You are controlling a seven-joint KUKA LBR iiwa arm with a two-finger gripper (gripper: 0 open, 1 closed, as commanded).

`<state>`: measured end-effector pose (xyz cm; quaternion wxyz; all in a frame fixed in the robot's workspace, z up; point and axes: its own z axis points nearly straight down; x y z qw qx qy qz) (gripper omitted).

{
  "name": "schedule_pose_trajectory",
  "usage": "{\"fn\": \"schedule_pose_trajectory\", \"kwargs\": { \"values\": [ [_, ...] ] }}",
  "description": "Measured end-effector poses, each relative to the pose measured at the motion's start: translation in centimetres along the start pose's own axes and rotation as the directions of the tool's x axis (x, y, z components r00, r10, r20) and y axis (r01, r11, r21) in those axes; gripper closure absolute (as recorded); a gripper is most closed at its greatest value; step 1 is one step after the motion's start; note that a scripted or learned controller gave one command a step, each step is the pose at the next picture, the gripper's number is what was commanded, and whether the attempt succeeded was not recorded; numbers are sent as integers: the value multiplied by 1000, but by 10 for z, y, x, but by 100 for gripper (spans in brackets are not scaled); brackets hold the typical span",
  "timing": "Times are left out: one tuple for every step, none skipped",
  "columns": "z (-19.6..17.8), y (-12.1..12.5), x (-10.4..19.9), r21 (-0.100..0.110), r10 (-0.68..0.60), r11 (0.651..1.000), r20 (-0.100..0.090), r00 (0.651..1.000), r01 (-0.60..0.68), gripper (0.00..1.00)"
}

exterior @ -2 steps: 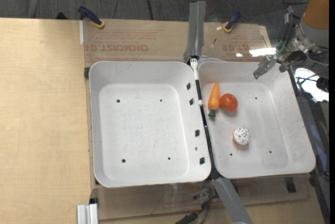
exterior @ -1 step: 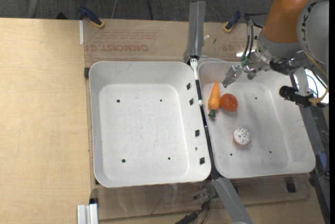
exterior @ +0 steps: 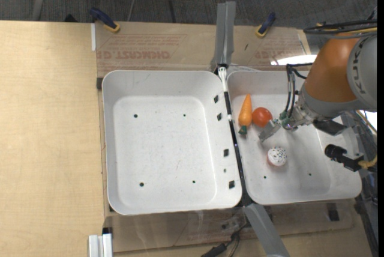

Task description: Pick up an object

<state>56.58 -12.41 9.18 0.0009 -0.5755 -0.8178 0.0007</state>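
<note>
In the camera view our pincer (exterior: 271, 130) hangs low in the right bin (exterior: 318, 190), tomato (exterior: 261, 116) at its 11 o'clock (grip state: we cannot tell). Carrot (exterior: 245, 109) beside it, ball (exterior: 276, 157) at 6. Closing off-centre could roll the tomato away.

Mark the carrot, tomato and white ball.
carrot (exterior: 245, 110), camera view, middle of its orange body
tomato (exterior: 261, 116), camera view, centre of its red top
white ball (exterior: 276, 157), camera view, centre of its speckled face
</note>
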Motion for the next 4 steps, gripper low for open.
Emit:
{"fn": "schedule_pose_trajectory", "kwargs": {
  "values": [
    [0,95,-10,-2,-21,1000,2,1000,21,0],
    [-10,95,-11,-3,-22,1000,4,1000,22,100],
    [-182,42,-19,-3,-220,975,5,975,220,100],
    [-182,42,-19,-3,-220,975,4,975,220,0]
  ]
}}
